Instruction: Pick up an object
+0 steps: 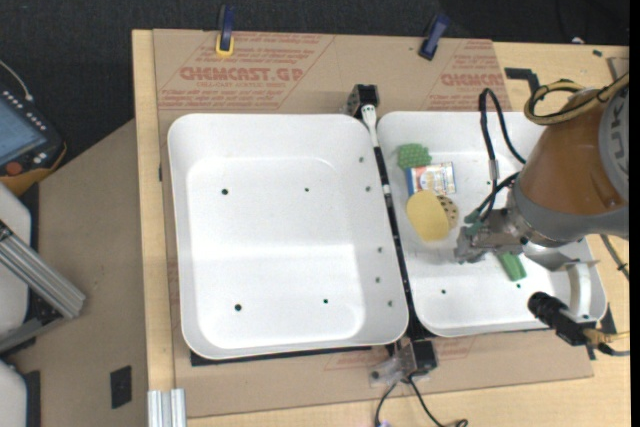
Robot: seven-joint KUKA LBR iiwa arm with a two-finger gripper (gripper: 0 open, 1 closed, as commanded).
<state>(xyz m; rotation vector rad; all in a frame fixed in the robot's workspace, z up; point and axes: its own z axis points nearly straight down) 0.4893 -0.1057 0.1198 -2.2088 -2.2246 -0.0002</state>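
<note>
Hovering at the frame's right, the gripper (470, 243) sits low in the right bin (470, 310), just beside a yellow object (430, 215); its grip cannot be told.

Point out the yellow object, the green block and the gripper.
yellow object (430, 216): camera view, middle of its rounded top.
green block (413, 156): camera view, centre of its top face.
gripper (472, 243): camera view, at its fingertips, right of the yellow object.

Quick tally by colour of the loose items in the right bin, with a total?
Green: 2, a block near the back and a piece beside the claw
Yellow: 1, a round item
White with red and blue: 1, a small packet
Total: 4
</note>
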